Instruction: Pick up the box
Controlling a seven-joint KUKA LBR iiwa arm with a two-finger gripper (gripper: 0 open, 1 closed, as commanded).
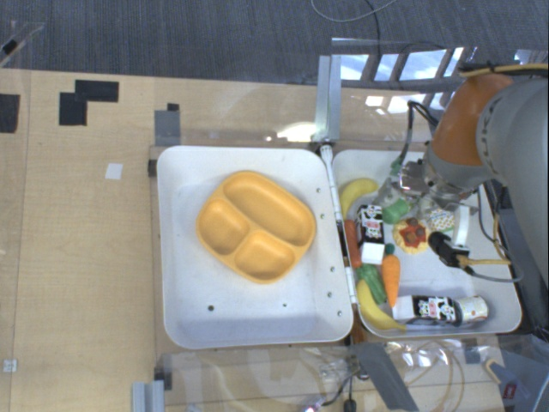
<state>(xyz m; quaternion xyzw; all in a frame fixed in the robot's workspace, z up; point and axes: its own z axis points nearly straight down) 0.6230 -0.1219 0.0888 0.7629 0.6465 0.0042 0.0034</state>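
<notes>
The box [371, 233] is a small black-and-white carton lying along the left side of the right bin [506, 303], between a banana and a carrot. My gripper [413, 189] hangs over the upper middle of that bin, to the right of and slightly beyond the box, just above a green toy [396, 209]. The grey wrist with its orange band [463, 127] hides the bin's far right part. I see nothing held in the gripper.
Around the box lie a yellow banana [356, 192], an orange carrot [390, 277], a red-and-yellow toy [412, 236], a green vegetable [371, 277], another banana [374, 309] and a cow-patterned bottle [442, 309]. The left bin [184, 316] holds a yellow divided plate [255, 226].
</notes>
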